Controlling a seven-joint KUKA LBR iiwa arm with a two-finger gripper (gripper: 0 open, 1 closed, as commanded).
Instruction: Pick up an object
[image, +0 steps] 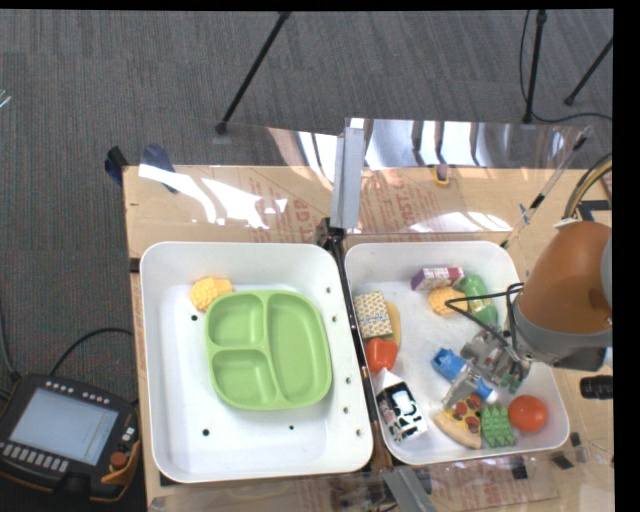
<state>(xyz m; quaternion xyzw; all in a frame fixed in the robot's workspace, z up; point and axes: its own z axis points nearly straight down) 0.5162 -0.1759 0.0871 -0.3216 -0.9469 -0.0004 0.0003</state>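
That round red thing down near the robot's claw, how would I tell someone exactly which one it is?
Start at the right-hand shallow white bin and go to its near right corner. There lies the smooth red ball, just right of the green studded block. The other red toy sits by the bin's left wall and is less round.

A divided plate (268, 350) lies in the left bin (165, 400); toys crowd the right bin (400, 258) beside it
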